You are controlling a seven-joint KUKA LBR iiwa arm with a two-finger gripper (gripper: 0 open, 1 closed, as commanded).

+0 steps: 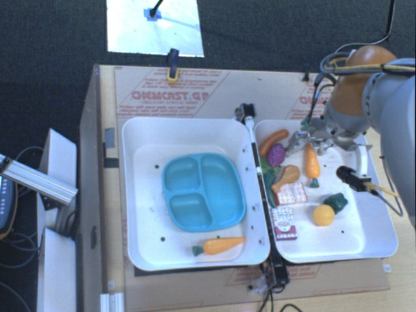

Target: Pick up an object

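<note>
Your gripper (311, 140) sits low over the far edge of the right bin (377, 239), and from this angle you cannot tell how it is set. Just beside it lies a small orange carrot (312, 163), tapered, pointing toward the bin's far edge, with a bit of green at its near end. The view does not settle whether the gripper touches the carrot or merely stands next to it.

Toward the bin's far left corner you have a red sausage (273, 141) and a purple grape cluster (276, 155), nearly touching each other. Nearer the left wall lie a tan drumstick (286, 176), a red-and-white box (290, 194) and a small carton (283, 223). A yellow lemon (324, 214) and a dark green vegetable (337, 202) sit close together toward the middle.

In the left bin (140, 239) a blue divided plate (203, 191) lies in the centre, and a second carrot (219, 245) rests along the near edge.
</note>
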